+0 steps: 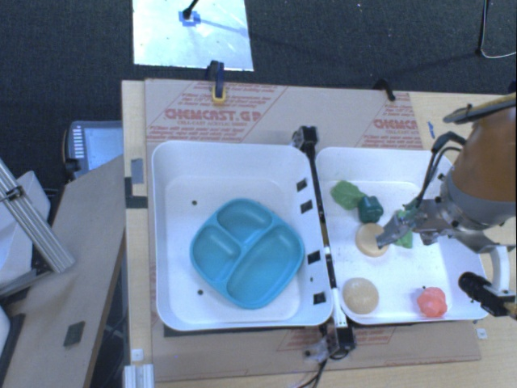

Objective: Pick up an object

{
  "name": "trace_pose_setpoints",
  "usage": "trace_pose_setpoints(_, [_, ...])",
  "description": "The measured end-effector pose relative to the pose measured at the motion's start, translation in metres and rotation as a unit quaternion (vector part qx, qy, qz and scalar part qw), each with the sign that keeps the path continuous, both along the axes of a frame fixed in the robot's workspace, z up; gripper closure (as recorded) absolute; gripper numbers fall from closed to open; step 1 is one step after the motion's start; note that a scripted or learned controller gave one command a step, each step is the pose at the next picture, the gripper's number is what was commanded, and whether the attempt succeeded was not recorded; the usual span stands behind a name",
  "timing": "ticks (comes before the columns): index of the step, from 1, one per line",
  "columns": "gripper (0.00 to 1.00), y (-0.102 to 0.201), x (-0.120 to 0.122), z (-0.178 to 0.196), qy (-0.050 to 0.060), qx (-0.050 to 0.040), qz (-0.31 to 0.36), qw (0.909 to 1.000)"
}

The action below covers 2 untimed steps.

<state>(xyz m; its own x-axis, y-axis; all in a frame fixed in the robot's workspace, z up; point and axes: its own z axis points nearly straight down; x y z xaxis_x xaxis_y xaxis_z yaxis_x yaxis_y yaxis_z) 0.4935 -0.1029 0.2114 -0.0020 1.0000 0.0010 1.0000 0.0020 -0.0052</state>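
Gripper [397,234]: low in right bin [388,162], jaw state can't tell. Tan disc [371,240] just left, touching or nearly; teal block [370,208] and green piece [347,192] up-left. Risk: crowded cluster, fingers may nudge disc aside or snag a neighbour.

White bins [174,241], a sky-blue divided plate [246,253], a green leafy piece [347,192], a teal lump [371,209], perhaps a pinkish-red toy [432,301].

2 white bins: left bin [174,217], right bin [404,164]. 1 blue divided plate [246,253] (three compartments). 1 light green piece [347,192], 1 dark teal object [371,208], 2 tan round things [360,295] [369,241], 1 pink-red lump [432,301].
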Motion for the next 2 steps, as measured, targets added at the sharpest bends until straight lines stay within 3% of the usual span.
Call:
trace_pose_setpoints(1, [0.00,0.000,0.002,0.003,-0.003,-0.0005,0.001,1.0000])
trace_pose_setpoints(2, [0.00,-0.002,0.006,-0.058,-0.001,-0.0001,0.000,1.0000])
